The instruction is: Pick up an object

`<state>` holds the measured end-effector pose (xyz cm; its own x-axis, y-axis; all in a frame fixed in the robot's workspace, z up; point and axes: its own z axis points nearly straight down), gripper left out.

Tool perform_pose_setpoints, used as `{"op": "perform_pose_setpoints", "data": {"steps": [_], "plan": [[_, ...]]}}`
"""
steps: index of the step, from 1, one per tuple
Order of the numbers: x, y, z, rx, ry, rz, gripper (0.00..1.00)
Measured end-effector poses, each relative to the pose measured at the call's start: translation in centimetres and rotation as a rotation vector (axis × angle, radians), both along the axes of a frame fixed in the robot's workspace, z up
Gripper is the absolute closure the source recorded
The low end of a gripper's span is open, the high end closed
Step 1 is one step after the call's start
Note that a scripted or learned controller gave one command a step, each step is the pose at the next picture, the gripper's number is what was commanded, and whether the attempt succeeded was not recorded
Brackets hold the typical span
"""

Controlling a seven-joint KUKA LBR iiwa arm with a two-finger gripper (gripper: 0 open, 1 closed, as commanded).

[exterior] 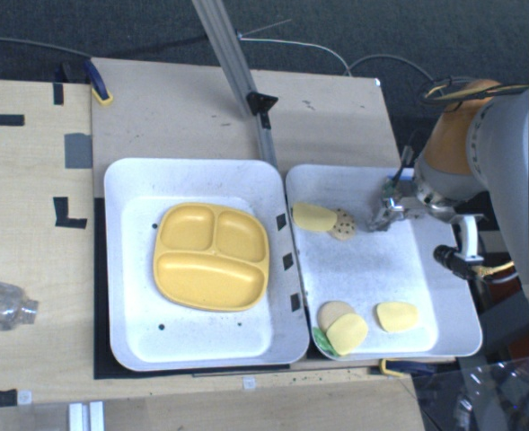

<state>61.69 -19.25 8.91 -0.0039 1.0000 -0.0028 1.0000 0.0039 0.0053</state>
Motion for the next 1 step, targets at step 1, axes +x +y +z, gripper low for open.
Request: {"op": "perform_pose_setpoints", "data": {"steps": [1], "plan": [[-0.28,0.05,0.98,0.000,0.006,-0.001,1.00]]}}
